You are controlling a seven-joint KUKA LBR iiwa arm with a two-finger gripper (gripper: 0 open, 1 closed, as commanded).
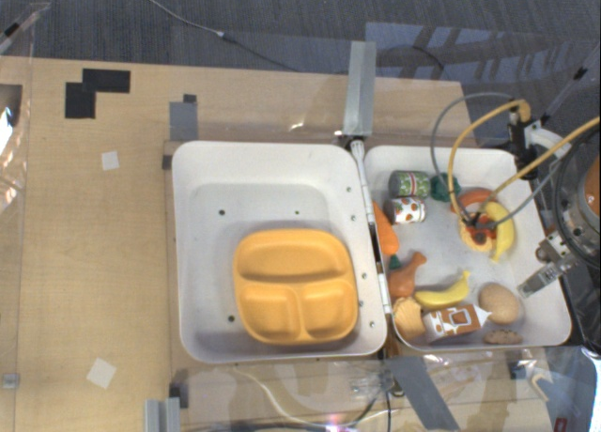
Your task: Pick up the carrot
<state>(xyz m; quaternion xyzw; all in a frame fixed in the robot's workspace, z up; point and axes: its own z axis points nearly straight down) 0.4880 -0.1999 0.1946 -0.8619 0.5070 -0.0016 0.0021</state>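
The carrot (pixel 383 230) is a slim orange piece with a green tip. It lies in the right bin (pixel 560 325) tight against the left wall, beside the divider between the bins. My gripper (pixel 545 267) hangs over the right bin's right edge, well to the right of the carrot. It is open, its two grey fingers (pixel 541 282) pointing left with nothing between them. Several toy foods lie between the gripper and the carrot.
The right bin also holds two small cans (pixel 408 184), a red tomato (pixel 472 201), two bananas (pixel 499 233), a drumstick (pixel 406 275), a brown egg (pixel 499 303) and a carton (pixel 452 321). A yellow compartment plate (pixel 295 285) sits in the left bin (pixel 207 195). Yellow cables (pixel 470 134) arc over the right bin.
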